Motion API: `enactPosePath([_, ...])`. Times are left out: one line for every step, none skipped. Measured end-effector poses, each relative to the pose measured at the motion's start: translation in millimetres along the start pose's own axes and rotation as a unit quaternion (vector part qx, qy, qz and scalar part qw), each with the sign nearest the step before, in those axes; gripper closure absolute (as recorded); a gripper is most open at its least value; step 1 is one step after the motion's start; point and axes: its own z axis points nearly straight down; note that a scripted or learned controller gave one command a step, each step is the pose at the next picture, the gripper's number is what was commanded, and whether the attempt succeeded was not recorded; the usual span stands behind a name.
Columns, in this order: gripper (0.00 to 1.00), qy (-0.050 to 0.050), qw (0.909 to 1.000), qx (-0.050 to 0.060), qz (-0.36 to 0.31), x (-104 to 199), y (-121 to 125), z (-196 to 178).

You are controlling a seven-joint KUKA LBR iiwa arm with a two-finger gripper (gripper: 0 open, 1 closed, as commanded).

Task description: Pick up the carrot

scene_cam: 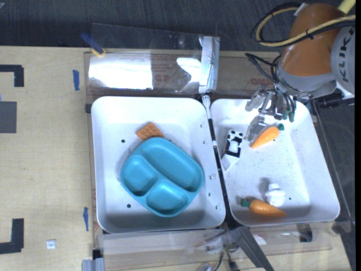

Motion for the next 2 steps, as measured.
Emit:
enactPosePath([0.00, -0.004, 0.9972, -0.002, -0.075, 10, -63, 96])
enactPosePath([0.00, -0.002, 0.9585, -0.002, 0.285, -8, -68, 98])
